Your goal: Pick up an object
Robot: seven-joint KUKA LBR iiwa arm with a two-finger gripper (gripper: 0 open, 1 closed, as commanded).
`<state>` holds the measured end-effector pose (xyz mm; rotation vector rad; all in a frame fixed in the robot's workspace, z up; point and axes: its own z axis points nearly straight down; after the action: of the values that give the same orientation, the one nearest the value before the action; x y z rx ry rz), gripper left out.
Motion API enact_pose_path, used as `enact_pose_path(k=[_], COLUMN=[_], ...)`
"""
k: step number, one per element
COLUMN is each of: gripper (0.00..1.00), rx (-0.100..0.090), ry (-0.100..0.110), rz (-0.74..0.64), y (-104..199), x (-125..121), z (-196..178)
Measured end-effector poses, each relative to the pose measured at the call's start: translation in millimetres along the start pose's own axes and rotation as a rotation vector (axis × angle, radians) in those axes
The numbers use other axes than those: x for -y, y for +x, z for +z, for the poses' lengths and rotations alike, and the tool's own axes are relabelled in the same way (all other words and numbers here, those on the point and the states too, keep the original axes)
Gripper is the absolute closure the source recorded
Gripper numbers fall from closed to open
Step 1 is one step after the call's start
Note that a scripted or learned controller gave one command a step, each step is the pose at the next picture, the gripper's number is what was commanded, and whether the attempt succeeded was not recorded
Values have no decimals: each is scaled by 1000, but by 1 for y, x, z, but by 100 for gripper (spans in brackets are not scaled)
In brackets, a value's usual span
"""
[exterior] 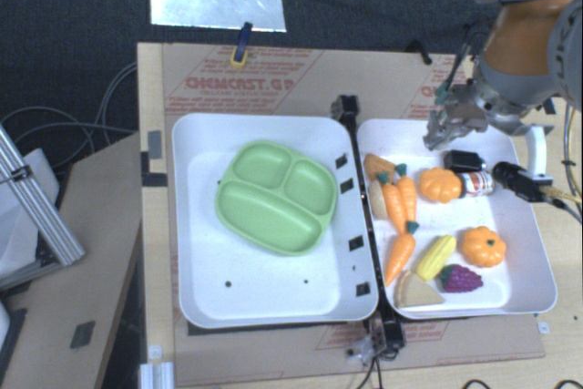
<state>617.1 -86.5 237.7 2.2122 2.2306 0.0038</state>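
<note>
The right bin (533, 237) holds toy food. Two carrots (398, 201) lie at its left side, with a third carrot (398, 256) below them. An orange pumpkin (440, 185) sits mid-bin beside a small bottle (476, 184). A second pumpkin (483, 246), a yellow corn cob (434, 257), purple grapes (462, 280) and a pale wedge (416, 291) lie toward the front. My gripper (443, 132) hangs over the back of this bin, above and just behind the first pumpkin. Nothing shows between its fingers.
The left bin (196, 223) holds a green divided plate (276, 196). A black divider (360, 196) runs between the bins. A black object (463, 161) lies just below the gripper. The grey arm (524, 41) fills the upper right.
</note>
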Motion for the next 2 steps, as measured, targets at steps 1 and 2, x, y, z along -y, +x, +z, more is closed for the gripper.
enact_pose_path(k=[1, 2], gripper=[100, 100], rx=[0, 0], ry=[3, 4], rz=[0, 1], y=[48, 76], x=[39, 75], z=[1, 11])
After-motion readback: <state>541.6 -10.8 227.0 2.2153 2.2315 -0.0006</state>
